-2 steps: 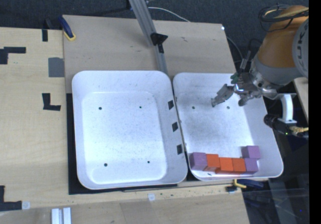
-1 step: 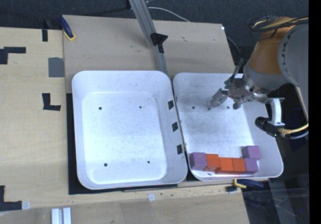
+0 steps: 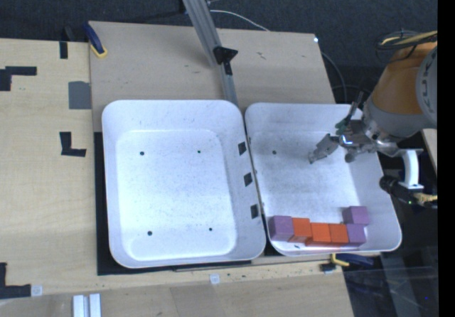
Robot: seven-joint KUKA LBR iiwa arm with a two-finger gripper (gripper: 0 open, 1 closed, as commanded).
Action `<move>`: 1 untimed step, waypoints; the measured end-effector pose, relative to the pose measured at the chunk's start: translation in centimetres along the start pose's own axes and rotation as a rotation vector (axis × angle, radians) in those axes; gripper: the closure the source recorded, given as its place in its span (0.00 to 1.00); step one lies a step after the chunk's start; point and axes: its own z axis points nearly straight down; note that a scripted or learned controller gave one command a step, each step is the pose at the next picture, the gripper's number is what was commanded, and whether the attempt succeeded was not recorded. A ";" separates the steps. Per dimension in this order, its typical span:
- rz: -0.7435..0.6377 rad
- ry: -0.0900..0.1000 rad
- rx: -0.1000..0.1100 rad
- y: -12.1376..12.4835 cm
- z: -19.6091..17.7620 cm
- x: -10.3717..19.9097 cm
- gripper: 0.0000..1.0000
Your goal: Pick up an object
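I'm seeing the gripper (image 3: 333, 150), fingers spread and grasping nothing, hovering well up-bin from the block row (image 3: 321, 230) lying along the right bin's (image 3: 298, 120) near wall.

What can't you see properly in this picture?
- Gripper, camera view: small and blurry, so what its fingers are doing stays unclear.
- Arm: cut off by the right edge.
- Blocks in the right bin: pressed together along the near wall, so the exact count is unclear.
- Metal pole: its top is cut off by the upper edge.
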 end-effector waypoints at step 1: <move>-0.006 0.002 -0.002 3.1 1.7 2.0 0.00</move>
